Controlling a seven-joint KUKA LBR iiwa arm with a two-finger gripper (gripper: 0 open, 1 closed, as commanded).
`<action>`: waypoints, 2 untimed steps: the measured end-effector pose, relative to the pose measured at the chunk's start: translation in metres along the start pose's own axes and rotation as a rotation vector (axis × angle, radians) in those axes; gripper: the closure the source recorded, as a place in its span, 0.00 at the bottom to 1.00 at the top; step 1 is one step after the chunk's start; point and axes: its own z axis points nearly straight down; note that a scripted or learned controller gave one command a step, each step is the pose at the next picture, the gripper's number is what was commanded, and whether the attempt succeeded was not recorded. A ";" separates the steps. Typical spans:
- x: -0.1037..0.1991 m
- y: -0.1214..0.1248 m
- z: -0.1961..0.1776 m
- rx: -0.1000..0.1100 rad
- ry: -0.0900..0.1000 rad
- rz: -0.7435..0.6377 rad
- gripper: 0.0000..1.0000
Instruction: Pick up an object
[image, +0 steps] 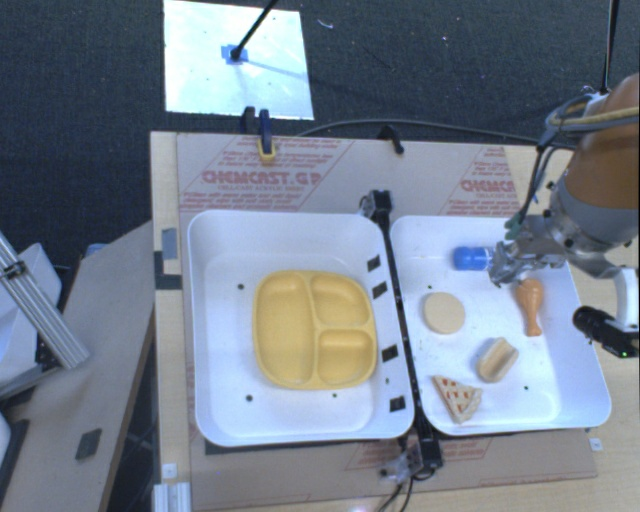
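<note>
- Two white bins side by side; left bin (215, 300) bearing a yellow divided plate (315, 328); right bin (580, 400) bearing five toy foods.
- Listed from the rear of the right bin: blue cylinder (469, 258); round cracker (444, 312); chicken drumstick (531, 302); bread roll (496, 359); pizza slice (458, 397).
- Gripper (512, 264) low over the rear of the right bin, between blue cylinder and chicken drumstick, just beside both; nothing seen between its fingers; cannot tell how far apart they stand.
- Step in hand, as a guess: approach and descent, grasp not yet made; likeliest target the drumstick or the cylinder, cannot tell which.
- Next move calls for centring over one item, fingers set across its narrow width, then closing and lifting straight up; risk of nudging the neighbour, given the crowding.
- Drumstick: lying flat, long axis running near to far, slightly tilted; fat meaty end toward the rear by the gripper, thin bone end toward the front of the bin.
- Cylinder: lying on its side, long axis across the bin, left to right.
</note>
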 end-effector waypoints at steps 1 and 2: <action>0.045 0.012 0.003 0.001 0.000 0.002 1.00; 0.088 0.021 0.008 0.001 0.000 0.002 1.00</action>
